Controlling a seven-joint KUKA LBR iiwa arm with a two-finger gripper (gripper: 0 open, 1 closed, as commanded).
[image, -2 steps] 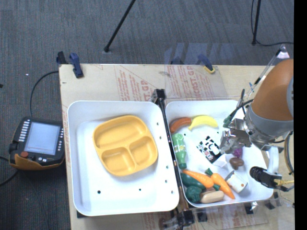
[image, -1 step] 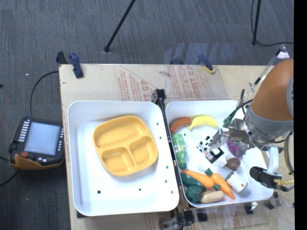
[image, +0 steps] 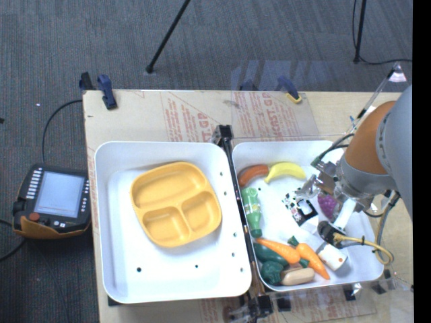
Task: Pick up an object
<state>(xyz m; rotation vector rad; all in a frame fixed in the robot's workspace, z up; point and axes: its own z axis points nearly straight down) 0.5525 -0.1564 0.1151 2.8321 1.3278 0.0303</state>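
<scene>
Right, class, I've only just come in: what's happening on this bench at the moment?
A grey robot arm with an orange band reaches in from the right, its gripper low over the right bin. That bin holds toy food: a banana, a green bottle, carrots and more. Nothing can be seen held between its fingers. The left bin holds a yellow divided tray.

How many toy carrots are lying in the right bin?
2. One carrot lies near the bin's front, pointing left toward the green toys. The other carrot lies just to its right, angled toward the front right corner. More could be hidden beneath the arm.
</scene>
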